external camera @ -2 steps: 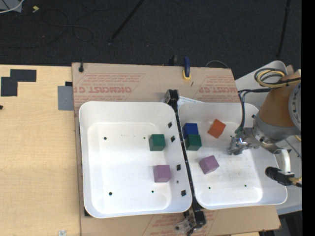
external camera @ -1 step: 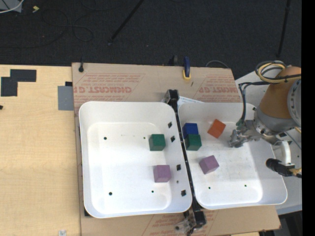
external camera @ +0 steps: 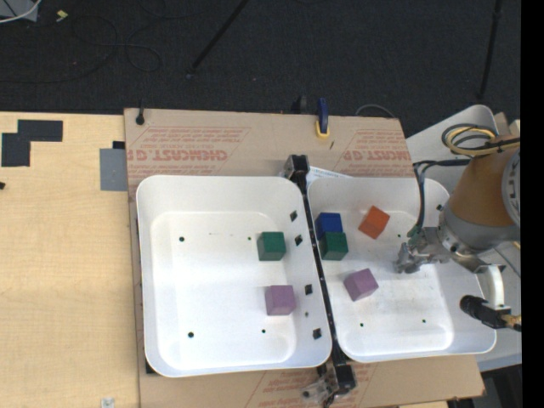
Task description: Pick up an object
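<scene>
The arm point(external camera: 489, 202) is a thick rounded tube with an orange-brown band point(external camera: 476, 195) above a grey wrist section. Below the band sits a lighter grey metal collar, and from it a small grey claw point(external camera: 410, 257) of dull metal juts out, too small and blurred to show detail. A black cable point(external camera: 419, 195) runs along the arm's side, and looped yellow-and-black cables point(external camera: 470, 136) lie coiled near its upper part.

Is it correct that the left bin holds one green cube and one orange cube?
Not quite. The camera view shows the left bin holding a green cube and a purple cube. The orange cube lies in the right bin.
</scene>
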Controlling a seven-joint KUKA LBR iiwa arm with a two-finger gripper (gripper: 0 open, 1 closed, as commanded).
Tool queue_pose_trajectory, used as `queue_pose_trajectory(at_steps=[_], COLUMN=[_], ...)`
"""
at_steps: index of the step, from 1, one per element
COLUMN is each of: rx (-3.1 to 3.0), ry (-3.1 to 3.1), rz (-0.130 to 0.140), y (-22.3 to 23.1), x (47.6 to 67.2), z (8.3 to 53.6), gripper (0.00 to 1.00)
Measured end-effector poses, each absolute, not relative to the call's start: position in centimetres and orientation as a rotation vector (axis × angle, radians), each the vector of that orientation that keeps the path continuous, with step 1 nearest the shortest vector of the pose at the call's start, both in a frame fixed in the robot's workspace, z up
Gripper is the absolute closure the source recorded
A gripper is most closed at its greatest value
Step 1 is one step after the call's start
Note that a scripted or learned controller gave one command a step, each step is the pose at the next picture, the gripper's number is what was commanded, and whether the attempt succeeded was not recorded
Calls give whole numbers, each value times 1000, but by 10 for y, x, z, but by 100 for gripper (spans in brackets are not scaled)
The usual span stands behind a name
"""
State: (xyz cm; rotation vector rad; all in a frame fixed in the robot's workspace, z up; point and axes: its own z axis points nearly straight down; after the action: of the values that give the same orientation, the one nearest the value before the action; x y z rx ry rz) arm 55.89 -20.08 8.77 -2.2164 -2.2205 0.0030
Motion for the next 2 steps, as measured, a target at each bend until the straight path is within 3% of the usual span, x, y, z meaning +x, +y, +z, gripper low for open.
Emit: queue_pose_trajectory(at_steps=[1, 2], rx=[-2218, -2217], ry=[-2226, -2221], rz=[0, 3], y=[-213, -212], x=[592, 576], z=[88, 87], gripper=[100, 100])
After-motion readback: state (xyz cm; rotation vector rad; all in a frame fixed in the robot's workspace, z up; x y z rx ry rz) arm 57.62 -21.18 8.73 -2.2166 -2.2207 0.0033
